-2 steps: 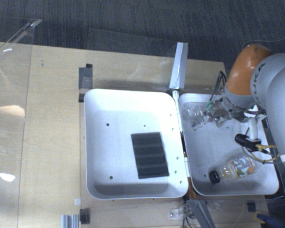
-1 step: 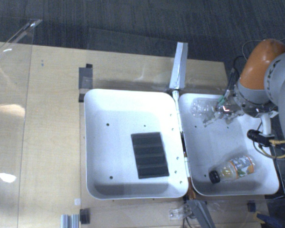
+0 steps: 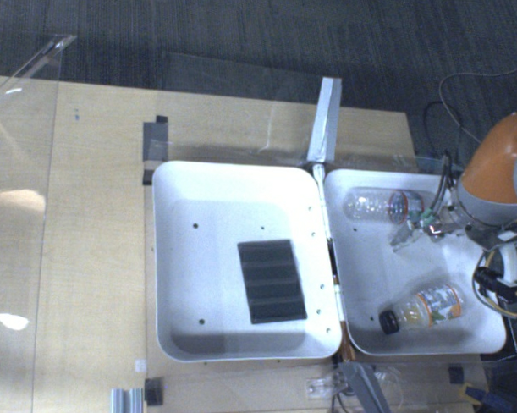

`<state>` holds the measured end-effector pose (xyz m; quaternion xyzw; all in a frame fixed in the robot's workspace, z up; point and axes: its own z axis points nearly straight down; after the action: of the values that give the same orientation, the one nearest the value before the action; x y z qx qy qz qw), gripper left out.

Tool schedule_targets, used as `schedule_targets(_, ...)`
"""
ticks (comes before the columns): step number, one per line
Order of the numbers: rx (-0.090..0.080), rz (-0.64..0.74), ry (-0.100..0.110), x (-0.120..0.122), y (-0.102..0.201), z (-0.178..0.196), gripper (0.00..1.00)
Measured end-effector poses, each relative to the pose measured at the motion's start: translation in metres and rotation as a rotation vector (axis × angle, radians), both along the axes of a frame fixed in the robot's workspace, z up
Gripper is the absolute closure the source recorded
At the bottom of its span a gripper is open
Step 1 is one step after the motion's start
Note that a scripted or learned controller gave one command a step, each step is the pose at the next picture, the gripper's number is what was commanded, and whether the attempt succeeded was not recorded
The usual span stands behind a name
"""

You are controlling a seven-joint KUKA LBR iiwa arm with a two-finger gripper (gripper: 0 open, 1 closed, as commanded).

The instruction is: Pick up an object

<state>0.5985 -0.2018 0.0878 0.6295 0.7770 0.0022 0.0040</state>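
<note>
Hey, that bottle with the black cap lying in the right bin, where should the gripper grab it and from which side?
Probably the labelled middle of the black-capped bottle, coming straight down. It lies flat on the right bin floor, cap toward the dividing wall, so fingers should close across its narrow width.

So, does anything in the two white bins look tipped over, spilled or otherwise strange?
Both bottles in the right white bin lie on their sides: the clear plastic bottle near the far wall and the black-capped bottle with yellowish contents near the front. No spill shows. The black ribbed rectangular pad lies slightly askew in the left white bin.

Claw (image 3: 412, 233) beside clear bottle (image 3: 382, 205), right bin (image 3: 358, 273).
</note>
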Motion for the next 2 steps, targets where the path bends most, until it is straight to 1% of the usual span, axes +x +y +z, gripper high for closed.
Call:
schedule_targets(1,0.001,0.123,0.036,0.035,0.007,-0.002,0.00)
schedule_targets(2,-0.005,0.117,0.062,0.047,0.015,-0.003,0.00)
